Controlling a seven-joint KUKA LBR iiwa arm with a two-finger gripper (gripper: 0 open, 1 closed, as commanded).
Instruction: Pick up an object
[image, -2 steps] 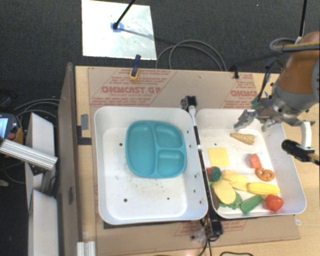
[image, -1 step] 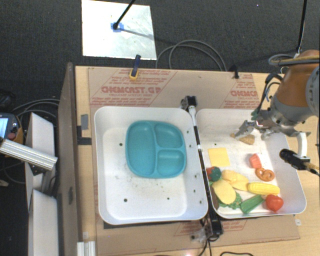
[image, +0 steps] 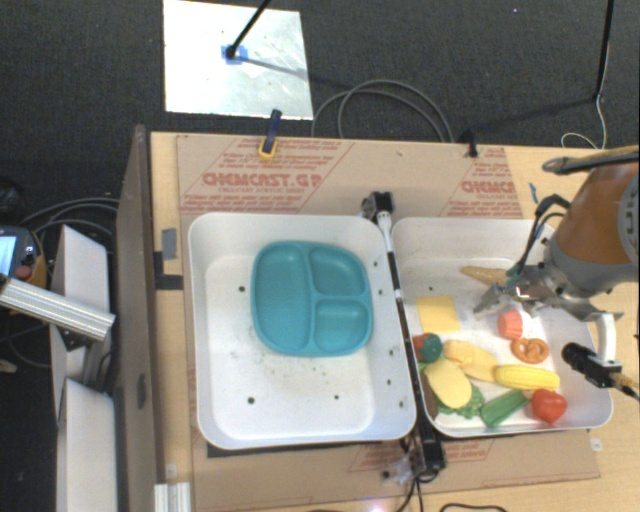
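Toy food pieces are the likely targets, and all of them lie in the right bin (image: 600, 415), crowded toward its 6 o'clock half: a yellow cheese slice (image: 438, 314), a pale yellow piece (image: 470, 356), a lemon-like piece (image: 447, 383), a corn cob (image: 526, 377), a green pepper (image: 503, 407), a red tomato (image: 548, 405), a pretzel (image: 530, 349) and a small orange-red piece (image: 511, 325). A tan cone (image: 487, 273) lies apart from the heap, at about 12 o'clock from it. The arm (image: 598, 235) comes in from 3 o'clock, and its claw (image: 508, 297) hangs low over the bin, between the cone and the orange-red piece, just at 12 o'clock of the latter. Its thin fingers seem spread apart with nothing between them, though the view is small here and I cannot be fully sure. I judge that it is placed so because it approaches one of these two pieces, which have free space around them, while the heap is too tight for a clean grip. The left bin (image: 215, 300) carries a teal divided plate (image: 310, 299) in its middle. Both bins sit on the cardboard-covered tabletop (image: 300, 170).
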